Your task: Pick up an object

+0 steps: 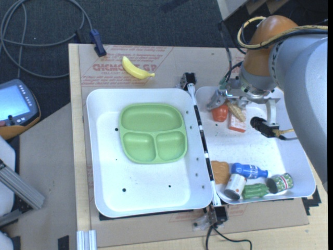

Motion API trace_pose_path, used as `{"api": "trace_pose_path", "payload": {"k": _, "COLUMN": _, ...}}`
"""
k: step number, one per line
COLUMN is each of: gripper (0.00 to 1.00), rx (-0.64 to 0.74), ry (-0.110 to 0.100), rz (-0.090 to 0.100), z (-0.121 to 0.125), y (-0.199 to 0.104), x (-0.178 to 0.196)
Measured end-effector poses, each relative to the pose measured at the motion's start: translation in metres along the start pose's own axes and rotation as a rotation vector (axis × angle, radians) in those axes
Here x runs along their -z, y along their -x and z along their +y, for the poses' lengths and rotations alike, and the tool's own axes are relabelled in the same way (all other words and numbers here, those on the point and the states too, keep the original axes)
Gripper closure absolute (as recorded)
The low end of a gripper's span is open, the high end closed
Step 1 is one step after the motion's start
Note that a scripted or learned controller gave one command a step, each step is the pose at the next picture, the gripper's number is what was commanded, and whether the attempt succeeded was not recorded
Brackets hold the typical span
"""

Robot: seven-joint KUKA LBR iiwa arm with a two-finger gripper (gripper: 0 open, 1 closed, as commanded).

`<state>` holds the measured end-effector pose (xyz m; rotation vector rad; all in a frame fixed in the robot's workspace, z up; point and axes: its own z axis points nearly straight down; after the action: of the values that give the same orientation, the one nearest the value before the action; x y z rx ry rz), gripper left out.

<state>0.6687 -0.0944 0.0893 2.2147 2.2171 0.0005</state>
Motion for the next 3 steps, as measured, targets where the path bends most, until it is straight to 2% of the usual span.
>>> {"api": "trace_pose_path", "payload": {"k": 3, "gripper": 0.00, "rx": 0.000, "ry": 0.001, "rz": 0.000, "z": 0.0003, "y": -0.0009, "x": 0.0002}}
